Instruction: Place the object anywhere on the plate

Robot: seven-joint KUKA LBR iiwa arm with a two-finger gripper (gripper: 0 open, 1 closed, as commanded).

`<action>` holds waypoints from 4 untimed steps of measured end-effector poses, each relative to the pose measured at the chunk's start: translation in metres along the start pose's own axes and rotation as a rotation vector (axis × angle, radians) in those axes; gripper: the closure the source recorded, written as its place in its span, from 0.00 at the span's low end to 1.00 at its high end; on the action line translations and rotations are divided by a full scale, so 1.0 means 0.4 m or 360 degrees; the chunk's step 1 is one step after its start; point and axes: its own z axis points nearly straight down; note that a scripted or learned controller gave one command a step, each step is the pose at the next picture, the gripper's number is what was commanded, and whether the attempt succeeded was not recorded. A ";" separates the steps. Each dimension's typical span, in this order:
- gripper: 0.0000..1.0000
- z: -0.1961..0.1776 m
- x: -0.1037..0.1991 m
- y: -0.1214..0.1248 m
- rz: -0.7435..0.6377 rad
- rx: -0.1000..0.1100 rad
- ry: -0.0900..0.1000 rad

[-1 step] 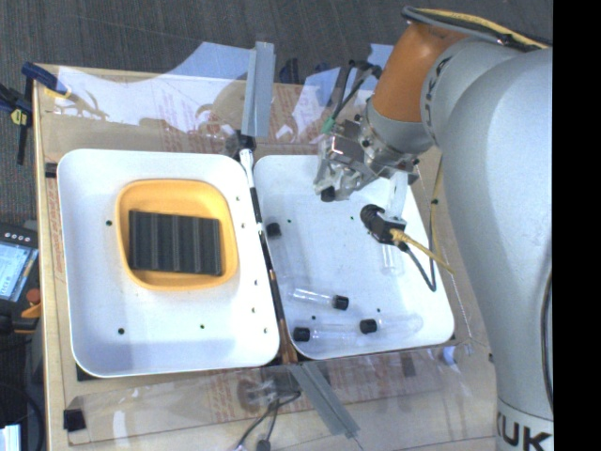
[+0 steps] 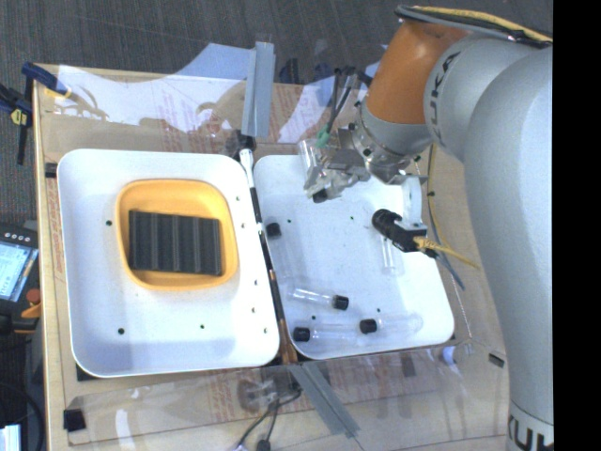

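Arm (image 2: 470, 92) reaching in from right, wrist bent down over right bin (image 2: 310, 252), pincer (image 2: 324, 181) state unclear.

This is looking like a robotics lab: a grey industrial arm (image 2: 488, 139) is reaching over a wooden bench (image 2: 141, 111) that is carrying two white bins (image 2: 94, 327), with loose cables (image 2: 263, 426) and papers (image 2: 216, 69) lying around.

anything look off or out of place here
Nothing looks spilled or broken. The yellow plate sits square in the left bin. A few clear tubes with black caps lie scattered at odd angles in the right bin.
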 end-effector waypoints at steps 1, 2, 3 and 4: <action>1.00 -0.007 0.033 -0.046 -0.0321 -0.0001 -0.0001; 1.00 -0.008 0.146 -0.047 -0.0783 0.0001 -0.0002; 1.00 0.061 0.181 -0.056 -0.0982 -0.0004 -0.0004; 0.00 0.061 0.181 -0.056 -0.0983 -0.0005 -0.0005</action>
